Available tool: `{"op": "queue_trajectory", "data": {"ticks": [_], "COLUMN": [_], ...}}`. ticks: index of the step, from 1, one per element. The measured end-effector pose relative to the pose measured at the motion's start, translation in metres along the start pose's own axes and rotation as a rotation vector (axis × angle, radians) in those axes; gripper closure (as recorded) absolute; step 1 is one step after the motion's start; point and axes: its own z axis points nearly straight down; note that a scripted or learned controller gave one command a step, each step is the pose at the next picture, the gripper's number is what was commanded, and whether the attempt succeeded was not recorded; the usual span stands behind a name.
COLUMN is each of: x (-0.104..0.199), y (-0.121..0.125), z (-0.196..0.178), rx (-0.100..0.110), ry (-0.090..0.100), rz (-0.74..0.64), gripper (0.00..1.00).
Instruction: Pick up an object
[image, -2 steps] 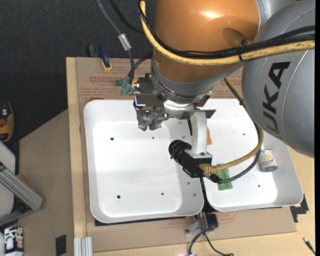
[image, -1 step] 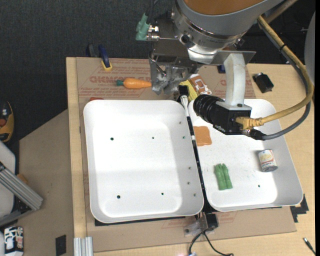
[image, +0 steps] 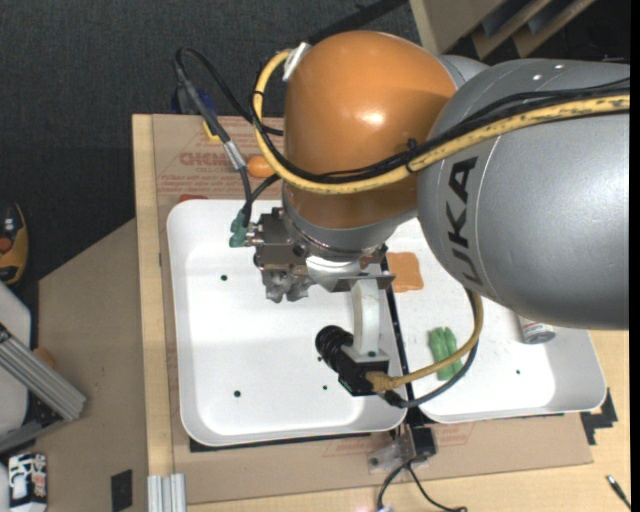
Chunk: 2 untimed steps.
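My gripper (image: 284, 284) hangs low over the back middle of the left bin (image: 205, 330), under the big orange wrist band. No object shows beneath it or in it. In the right bin (image: 520, 390) lie an orange flat piece (image: 407, 271) near the divider, a green object (image: 444, 352) partly behind a yellow cable, and a silver can-like object (image: 536, 331) tucked under the arm. A small orange thing (image: 258, 166) peeks out behind the arm at the left bin's far edge.
The arm's grey body covers most of the right bin and the back of both bins. A black camera unit (image: 340, 362) on a white bracket hangs over the left bin's front right. Cardboard (image: 160, 180) surrounds the bins.
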Motion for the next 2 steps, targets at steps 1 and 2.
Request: {"op": "queue_trajectory", "data": {"ticks": [1, 2], "x": [0.000, -0.001], "y": [0.002, -0.001], "z": [-0.088, -0.215], "rx": [-0.027, -0.034], "ry": [0.013, 0.016], "rz": [-0.003, -0.003], "gripper": [1.00, 1.00]}}
